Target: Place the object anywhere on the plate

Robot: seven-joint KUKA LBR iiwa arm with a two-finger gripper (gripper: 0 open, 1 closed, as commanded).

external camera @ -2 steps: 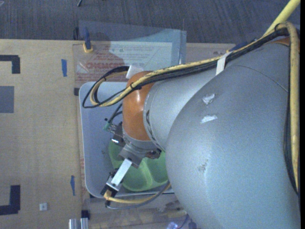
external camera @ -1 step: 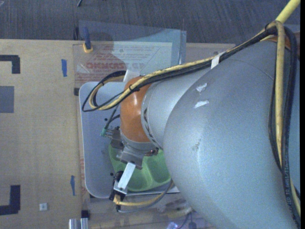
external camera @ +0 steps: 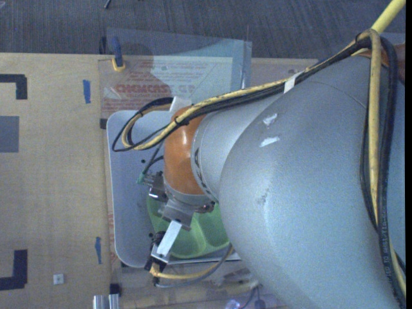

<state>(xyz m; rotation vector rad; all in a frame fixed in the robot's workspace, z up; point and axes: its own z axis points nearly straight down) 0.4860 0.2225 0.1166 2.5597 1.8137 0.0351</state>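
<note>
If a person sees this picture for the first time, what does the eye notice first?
The big grey arm covers the right half of the view. Its orange band hangs over a white bin near the middle. Below the band, a green plate lies in that bin.

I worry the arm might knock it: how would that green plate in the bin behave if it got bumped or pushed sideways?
The green plate looks low, with raised dividers, so it would probably slide rather than tip. It seems to be thin plastic, likely light, and a nudge could shift it easily. The white bin looks smooth, so little would hold it, though the bin's rim may stop it.
</note>
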